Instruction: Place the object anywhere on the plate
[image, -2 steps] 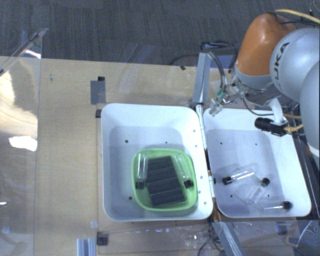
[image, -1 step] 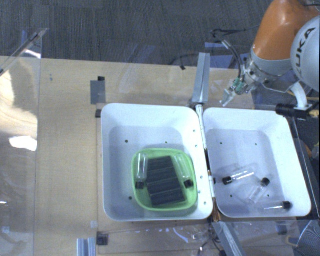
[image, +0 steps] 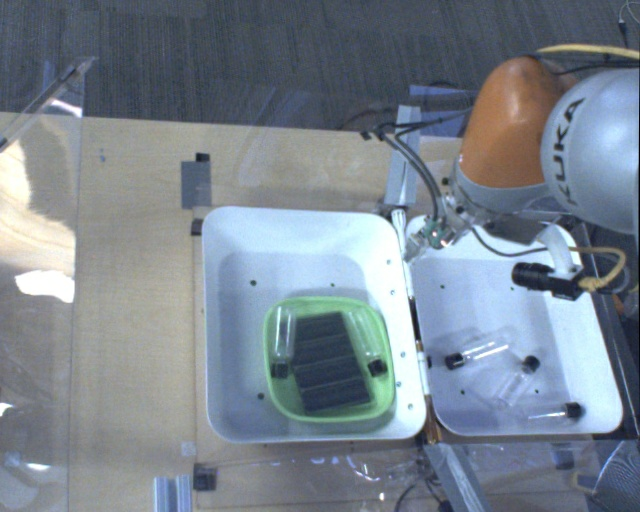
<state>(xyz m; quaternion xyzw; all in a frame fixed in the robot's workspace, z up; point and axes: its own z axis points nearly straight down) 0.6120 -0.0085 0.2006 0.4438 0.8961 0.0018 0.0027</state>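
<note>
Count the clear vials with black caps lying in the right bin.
3: one vial left of centre, one in the middle, one near the front wall. The arm may hide others further back.

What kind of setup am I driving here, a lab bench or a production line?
Most likely a lab test bench: a KUKA arm over two white bins on a wooden bench top, a green plate in one, clear vials in the other.
</note>
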